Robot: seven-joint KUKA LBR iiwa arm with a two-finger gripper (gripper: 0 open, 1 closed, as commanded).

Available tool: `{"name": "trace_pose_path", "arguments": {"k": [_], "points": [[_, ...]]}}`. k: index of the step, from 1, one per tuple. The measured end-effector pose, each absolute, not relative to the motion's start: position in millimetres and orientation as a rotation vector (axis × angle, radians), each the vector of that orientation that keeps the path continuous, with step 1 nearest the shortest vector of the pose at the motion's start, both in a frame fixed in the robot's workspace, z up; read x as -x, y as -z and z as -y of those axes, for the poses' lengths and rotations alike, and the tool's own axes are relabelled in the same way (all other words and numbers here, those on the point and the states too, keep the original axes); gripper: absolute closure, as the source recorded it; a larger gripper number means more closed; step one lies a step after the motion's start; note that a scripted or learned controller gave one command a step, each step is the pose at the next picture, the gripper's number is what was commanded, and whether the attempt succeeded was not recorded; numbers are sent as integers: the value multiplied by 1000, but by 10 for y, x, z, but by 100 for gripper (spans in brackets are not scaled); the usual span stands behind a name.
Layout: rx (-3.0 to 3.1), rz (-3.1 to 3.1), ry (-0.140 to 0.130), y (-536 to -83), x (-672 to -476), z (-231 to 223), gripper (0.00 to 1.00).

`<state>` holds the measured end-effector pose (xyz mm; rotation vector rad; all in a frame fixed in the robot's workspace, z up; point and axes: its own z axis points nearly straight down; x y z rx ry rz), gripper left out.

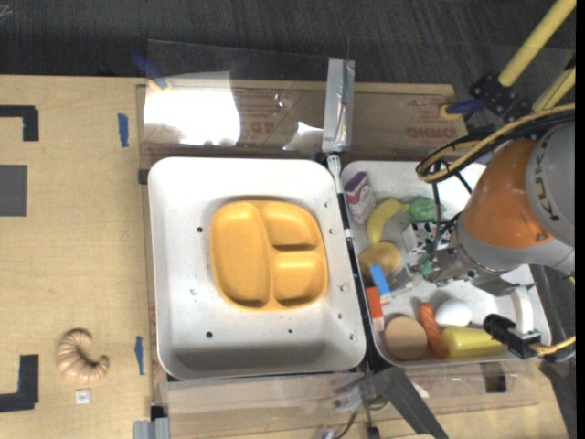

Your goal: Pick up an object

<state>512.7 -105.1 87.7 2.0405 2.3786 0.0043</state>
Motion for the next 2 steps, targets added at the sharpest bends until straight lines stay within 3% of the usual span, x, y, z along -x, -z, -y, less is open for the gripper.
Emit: {"name": "trace_pose_path", "arguments": {"k": [1, 2], "points": [[-2036, -2382, -7, -879, -4819, 1089, 0], [-2033, -2377, -11, -992, -4839, 1092, 100]]}}
